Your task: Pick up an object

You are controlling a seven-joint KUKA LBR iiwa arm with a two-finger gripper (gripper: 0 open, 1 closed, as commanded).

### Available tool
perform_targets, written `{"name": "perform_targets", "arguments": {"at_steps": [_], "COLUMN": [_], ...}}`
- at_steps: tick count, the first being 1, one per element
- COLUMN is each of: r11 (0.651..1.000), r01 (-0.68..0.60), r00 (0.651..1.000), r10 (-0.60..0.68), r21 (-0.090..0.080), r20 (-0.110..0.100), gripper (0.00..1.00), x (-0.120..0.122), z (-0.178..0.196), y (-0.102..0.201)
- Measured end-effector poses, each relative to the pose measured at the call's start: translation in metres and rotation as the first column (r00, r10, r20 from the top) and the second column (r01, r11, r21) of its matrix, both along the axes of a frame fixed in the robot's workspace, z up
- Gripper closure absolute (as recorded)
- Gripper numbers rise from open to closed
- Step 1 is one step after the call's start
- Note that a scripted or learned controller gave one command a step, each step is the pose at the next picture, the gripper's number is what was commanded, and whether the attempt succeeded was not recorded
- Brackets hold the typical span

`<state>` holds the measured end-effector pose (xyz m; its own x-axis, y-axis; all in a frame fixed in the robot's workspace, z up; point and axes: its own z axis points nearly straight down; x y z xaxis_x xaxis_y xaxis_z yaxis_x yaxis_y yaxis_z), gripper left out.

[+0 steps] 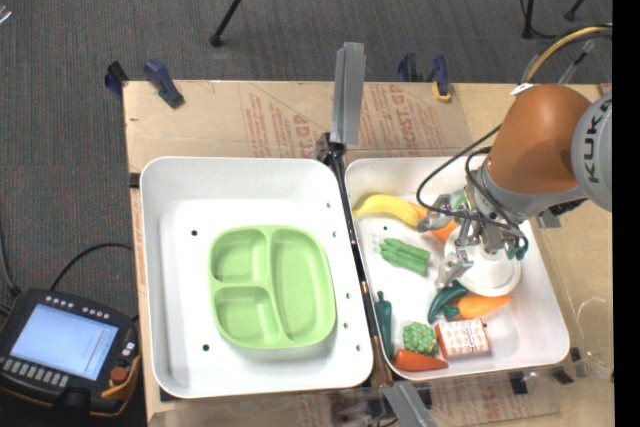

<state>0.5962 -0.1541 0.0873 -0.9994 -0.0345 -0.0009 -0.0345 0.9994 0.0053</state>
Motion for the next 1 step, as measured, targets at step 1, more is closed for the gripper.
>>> {"name": "perform_targets", "arguments": {"at_steps": [1], "r11": [1.0], "r01": [0.008], "r00": [1.0], "r10": [-0.008], "r21": [-0.005], "r20": [-0.007], "gripper": [0.0], "x": [0.0474], "z": [0.0011], "y": [0.0324]}}
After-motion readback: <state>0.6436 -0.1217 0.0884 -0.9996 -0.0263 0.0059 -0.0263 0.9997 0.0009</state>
